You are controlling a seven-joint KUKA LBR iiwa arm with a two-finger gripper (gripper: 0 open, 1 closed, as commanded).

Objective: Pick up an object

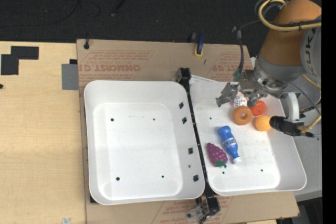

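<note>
hovering hand (239, 96) over a white die (240, 100), grip state unclear, orange ring (242, 115) just beside

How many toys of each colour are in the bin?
In the right bin:
Orange: 2, a ring and a ball
Red: 1, a small ball
Blue: 1, a bottle
Purple: 1, a bunch of grapes
White: 1, a small spotted piece, partly under the gripper
Total: 6
</note>
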